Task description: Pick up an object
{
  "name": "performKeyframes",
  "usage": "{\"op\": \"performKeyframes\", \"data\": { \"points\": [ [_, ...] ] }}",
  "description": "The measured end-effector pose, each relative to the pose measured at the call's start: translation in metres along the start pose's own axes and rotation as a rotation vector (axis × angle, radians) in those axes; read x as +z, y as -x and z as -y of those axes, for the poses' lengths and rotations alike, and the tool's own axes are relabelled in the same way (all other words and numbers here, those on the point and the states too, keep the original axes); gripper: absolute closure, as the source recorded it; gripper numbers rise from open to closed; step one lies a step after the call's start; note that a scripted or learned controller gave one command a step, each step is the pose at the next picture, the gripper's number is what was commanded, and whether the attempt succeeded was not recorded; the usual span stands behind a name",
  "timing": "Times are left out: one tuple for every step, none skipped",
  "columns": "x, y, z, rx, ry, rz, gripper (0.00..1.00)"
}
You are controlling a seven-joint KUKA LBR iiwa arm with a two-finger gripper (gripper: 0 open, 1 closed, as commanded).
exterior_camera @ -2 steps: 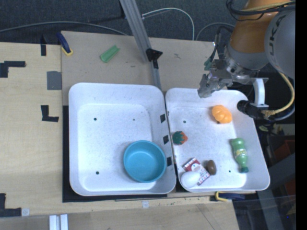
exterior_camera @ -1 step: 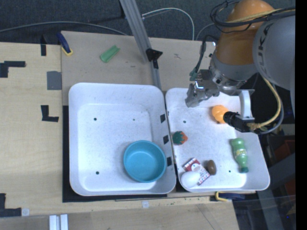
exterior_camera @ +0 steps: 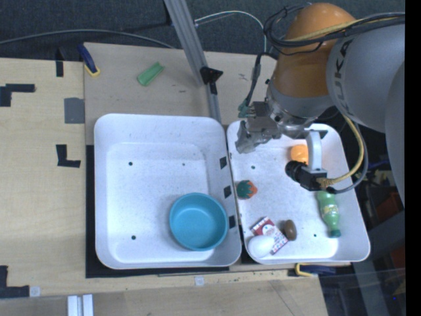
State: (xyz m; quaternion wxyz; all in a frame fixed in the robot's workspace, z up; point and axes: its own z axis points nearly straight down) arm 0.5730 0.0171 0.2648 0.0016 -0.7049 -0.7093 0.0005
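Note:
My gripper (exterior_camera: 246,142) hangs over the far left corner of the right bin (exterior_camera: 352,239), with nothing seen in it. Below it a small green and orange ball (exterior_camera: 247,189) lies by the bin's left wall. Near the front edge sit a red and white box (exterior_camera: 268,231), a brown lump (exterior_camera: 289,229) and a white object (exterior_camera: 260,245). A green bottle (exterior_camera: 329,213) lies at the right side. An orange object (exterior_camera: 298,153) sits partly behind the arm's fittings. A blue bowl (exterior_camera: 197,220) stands in the left bin (exterior_camera: 131,137), at its front right.
The grey arm with its orange band (exterior_camera: 309,45) covers the far right of the right bin. A slanted metal pole (exterior_camera: 187,35) crosses behind the bins. A green block (exterior_camera: 150,74) lies on the bench beyond the left bin.

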Motion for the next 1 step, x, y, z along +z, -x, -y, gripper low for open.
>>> {"op": "performKeyframes", "data": {
  "points": [
    [0.0177, -0.0511, 0.0155, 0.003, 0.000, 0.002, 1.00]
  ]
}}
